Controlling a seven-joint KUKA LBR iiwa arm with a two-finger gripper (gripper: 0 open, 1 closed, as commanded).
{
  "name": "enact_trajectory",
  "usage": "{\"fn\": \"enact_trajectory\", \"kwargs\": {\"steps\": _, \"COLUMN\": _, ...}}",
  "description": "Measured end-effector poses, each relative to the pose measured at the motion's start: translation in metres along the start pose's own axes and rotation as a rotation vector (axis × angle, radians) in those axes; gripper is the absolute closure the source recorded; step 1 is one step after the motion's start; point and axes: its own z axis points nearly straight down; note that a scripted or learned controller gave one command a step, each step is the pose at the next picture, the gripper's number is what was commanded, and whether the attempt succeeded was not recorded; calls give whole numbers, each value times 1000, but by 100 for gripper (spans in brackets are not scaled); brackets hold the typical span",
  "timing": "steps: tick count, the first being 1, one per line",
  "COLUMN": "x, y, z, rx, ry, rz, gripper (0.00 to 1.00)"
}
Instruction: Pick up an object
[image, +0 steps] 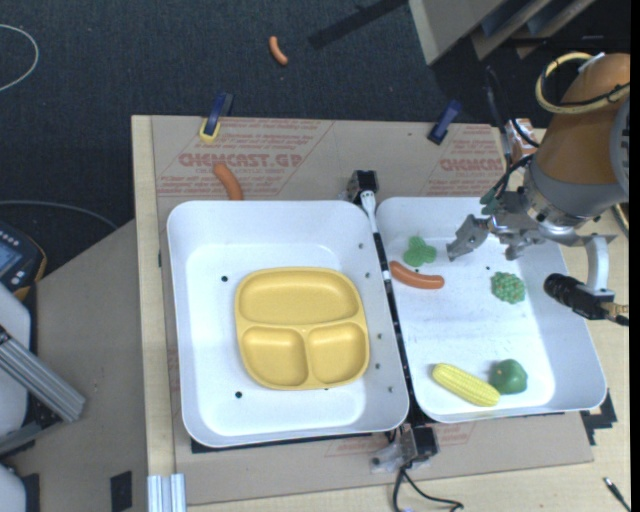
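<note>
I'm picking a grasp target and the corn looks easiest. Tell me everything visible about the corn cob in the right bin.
The corn cob is a small yellow toy ear, apparently plastic, with a bumpy kernel texture and tapered, rounded ends. It lies flat on the floor of the right bin near its front edge, angled so its left end sits farther back than its right. Its right end lies beside the green pepper, close or just touching; I cannot tell which. The pincer is well away, toward the back of the bin.
</note>
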Motion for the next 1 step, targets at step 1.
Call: {"fn": "enact_trajectory", "kwargs": {"steps": 1, "x": 1, "y": 0, "z": 64, "rx": 7, "ry": 2, "rz": 1, "gripper": 0}}
